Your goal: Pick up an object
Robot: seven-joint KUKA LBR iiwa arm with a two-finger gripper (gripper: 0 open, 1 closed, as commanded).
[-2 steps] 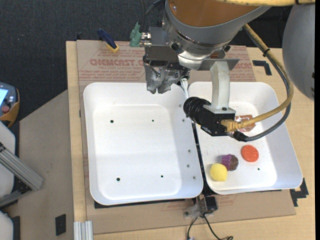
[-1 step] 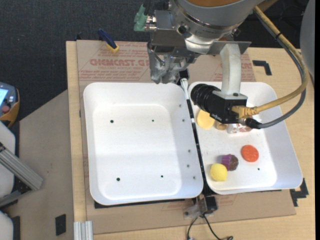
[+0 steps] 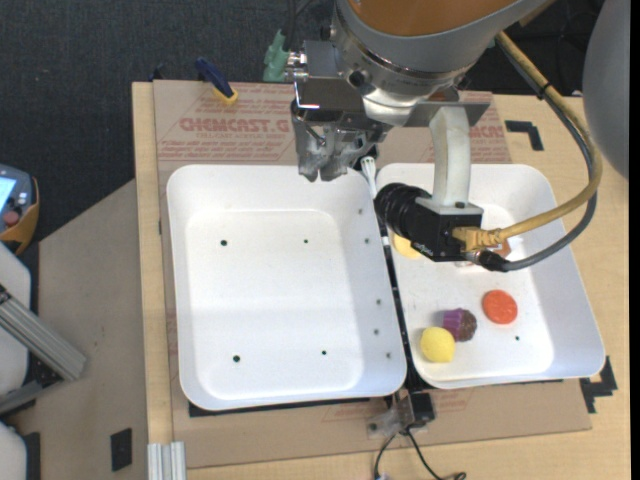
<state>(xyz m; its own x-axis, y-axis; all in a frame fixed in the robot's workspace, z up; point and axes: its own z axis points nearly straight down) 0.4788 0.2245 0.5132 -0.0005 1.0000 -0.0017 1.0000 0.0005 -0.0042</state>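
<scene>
**Gripper hovering at the far rim between the bins**

You are seeing the gripper (image 3: 330, 163) hanging over the far edge of the left bin (image 3: 200, 268); its fingers are blurred, so I cannot tell their state. Three objects are lying in the right bin (image 3: 575, 318): an orange ball (image 3: 500, 307), a purple piece (image 3: 460, 321) and a yellow ball (image 3: 437, 344).

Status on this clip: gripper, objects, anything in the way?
Gripper at left bin's far rim, nothing seen held. Yellow ball, purple piece, orange ball in right bin. Black cabled unit overhangs right bin.
</scene>
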